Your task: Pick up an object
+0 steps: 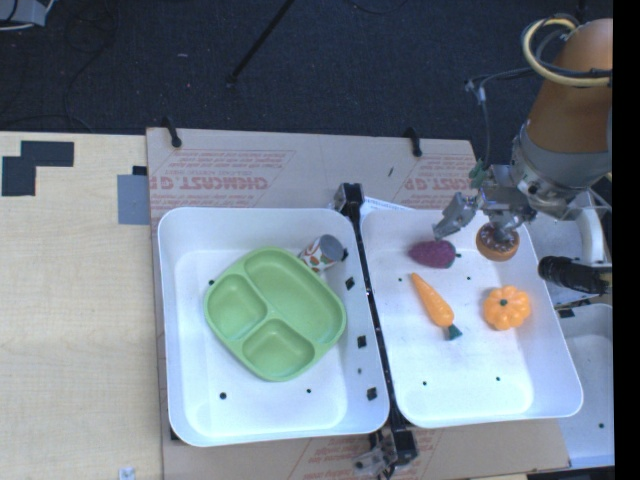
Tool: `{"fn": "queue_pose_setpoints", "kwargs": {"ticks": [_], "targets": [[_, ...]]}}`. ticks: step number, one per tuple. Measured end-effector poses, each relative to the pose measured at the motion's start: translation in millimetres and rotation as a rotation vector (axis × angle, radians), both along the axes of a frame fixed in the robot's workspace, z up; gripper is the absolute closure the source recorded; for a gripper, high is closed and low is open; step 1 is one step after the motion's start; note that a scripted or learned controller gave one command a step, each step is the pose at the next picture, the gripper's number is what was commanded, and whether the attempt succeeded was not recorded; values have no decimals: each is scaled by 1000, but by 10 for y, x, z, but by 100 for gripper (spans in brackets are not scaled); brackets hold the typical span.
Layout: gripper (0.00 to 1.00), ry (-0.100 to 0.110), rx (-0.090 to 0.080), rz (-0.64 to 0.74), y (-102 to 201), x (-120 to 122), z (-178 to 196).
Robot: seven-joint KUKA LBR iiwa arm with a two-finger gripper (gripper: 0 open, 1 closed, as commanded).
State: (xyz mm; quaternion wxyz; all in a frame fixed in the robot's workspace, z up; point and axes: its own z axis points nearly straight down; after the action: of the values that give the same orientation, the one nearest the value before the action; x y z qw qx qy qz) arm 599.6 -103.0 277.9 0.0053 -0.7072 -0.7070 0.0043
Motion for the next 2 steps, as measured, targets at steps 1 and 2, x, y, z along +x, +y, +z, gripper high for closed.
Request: {"fn": "queue_pose_setpoints", "kwargs": {"ticks": [1, 2], "targets": [[0, -12, -1, 2, -1, 18, 67], [0, -6, 0, 1, 70, 33, -406]]}}
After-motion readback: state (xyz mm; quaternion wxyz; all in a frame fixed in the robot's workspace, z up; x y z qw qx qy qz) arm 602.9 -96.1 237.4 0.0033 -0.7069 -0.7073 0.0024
